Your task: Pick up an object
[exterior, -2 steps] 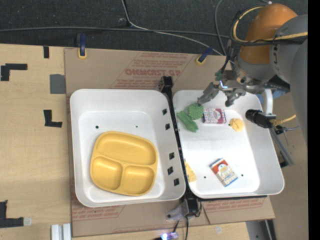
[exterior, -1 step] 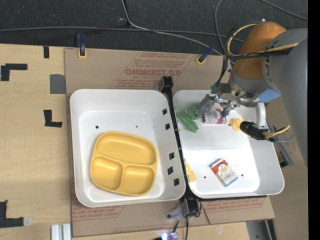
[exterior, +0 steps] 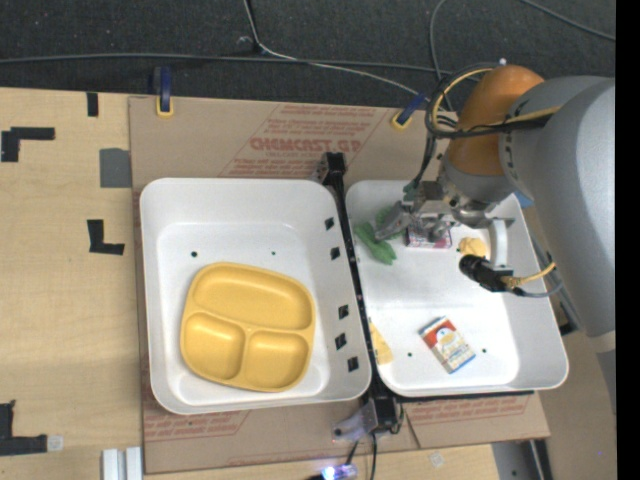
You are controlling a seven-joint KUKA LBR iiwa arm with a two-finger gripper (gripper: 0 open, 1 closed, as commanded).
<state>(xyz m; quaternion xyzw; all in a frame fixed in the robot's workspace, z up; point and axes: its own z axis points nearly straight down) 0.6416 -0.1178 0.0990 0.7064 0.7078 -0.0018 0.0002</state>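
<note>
Items on the desk (exterior: 70,298), as we read them from the camera view.

Left bin (exterior: 160,268), centre-left of the frame: one yellow divided plate (exterior: 248,325), three compartments, lying flat. We judge it rigid moulded plastic, light, smooth and rather slippery. It is too broad to span; the raised rim or a divider ridge is the only likely hold.

Right bin (exterior: 530,368), centre-right of the frame:
- Green soft item (exterior: 378,240), upper left of this bin, close against the bin wall. Its shape is unclear. We judge it light and pliable, apt to fold under a pinch, best taken across its narrow middle.
- Small red and white packet (exterior: 446,343), lower middle, lying flat and tilted, well apart from the rest. We judge it light and thin, with stiff edges, hard to lift off the floor unless pinched across its short sides.
- Small yellow piece (exterior: 381,345), at the left wall, partly hidden.
- Small pink and white item (exterior: 435,236), directly under the gripper, too small to identify.

Gripper (exterior: 432,223): upper part of the right bin, just right of the green item, low over the pink and white item. We cannot tell how its opening stands, nor see anything held.
</note>
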